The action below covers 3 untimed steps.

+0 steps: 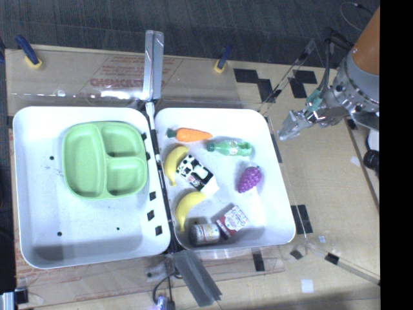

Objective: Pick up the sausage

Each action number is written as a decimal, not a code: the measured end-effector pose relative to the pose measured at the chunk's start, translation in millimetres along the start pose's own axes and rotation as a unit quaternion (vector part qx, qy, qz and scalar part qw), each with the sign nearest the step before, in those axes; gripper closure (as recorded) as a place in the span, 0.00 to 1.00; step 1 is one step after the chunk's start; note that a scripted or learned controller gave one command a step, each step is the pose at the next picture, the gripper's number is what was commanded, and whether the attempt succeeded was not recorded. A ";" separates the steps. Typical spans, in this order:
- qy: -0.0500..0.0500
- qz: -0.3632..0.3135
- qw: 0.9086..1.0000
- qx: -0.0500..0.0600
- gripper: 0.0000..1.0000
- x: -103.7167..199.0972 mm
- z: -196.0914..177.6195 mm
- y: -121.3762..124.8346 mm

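My gripper [288,126] hovers right of the right bin [274,173]; whether my fingers are apart, I cannot tell.

Arm enters from the view's right edge, upper portion. Orange band [369,41] sits at the top right, above the grey wrist [353,89]. Gripper [286,129] extends leftward and slightly downward from the wrist, tapering to a narrow tip. Finger state not determinable.

Even overhead light; glare on white bins [39,250]; slightly soft focus.
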<state>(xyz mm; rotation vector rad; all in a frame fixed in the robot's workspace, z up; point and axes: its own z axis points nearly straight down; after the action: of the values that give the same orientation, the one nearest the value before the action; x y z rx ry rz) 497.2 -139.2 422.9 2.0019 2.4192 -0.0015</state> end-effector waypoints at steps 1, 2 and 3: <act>0.000 0.358 0.934 0.001 1.00 -37.3 -18.7 -23.3; 0.001 0.270 0.963 0.003 1.00 23.0 -18.8 -1.0; 0.001 0.270 0.963 0.003 0.00 22.9 -18.8 -1.1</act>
<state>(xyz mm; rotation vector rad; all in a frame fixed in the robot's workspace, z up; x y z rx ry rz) 491.8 -116.9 441.6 2.5846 1.7916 -0.0063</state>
